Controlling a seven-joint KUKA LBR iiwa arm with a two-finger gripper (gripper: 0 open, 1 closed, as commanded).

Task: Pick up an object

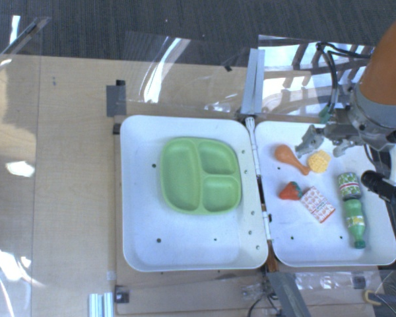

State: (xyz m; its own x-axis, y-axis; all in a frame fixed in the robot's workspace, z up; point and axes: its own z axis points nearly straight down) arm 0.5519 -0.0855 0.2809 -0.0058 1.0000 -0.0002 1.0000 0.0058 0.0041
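Just above bumpy yellow corn [319, 161], claw [315, 143]

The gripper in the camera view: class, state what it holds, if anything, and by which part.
Nothing is held. The gripper hovers open above the yellow corn in the right bin.

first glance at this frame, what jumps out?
The green divided plate sits alone in the middle of the left bin. The right bin holds a cluster: an orange drumstick toy, a yellow corn piece, a strawberry, a red-and-white packet and a green bottle. The pincer hovers above the corn piece.
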